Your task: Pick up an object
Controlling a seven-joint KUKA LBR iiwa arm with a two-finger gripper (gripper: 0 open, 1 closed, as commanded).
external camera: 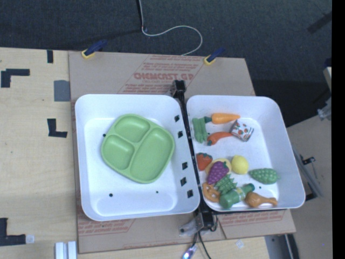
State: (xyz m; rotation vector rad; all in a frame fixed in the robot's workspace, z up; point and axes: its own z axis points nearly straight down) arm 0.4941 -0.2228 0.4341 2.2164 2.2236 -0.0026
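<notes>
The right bin (pixel 280 124) holds several toy foods. An orange carrot (pixel 225 118) lies near its back, with a green bean pod (pixel 199 129) and a second carrot-like piece (pixel 220 137) beside it. A small red-and-white can (pixel 242 130) lies to their right. Lower down are a red tomato piece (pixel 204 161), purple grapes (pixel 216 172), a yellow lemon (pixel 239 165), a bumpy green vegetable (pixel 263 175), a green leafy piece (pixel 228 192) and an orange-brown piece (pixel 260 200).
The left bin (pixel 89 117) holds a green divided plate (pixel 138 148). Both bins rest on a cardboard sheet (pixel 156 74) held by yellow-blue clamps (pixel 94 48). A white cable (pixel 172 34) loops over the dark floor behind.
</notes>
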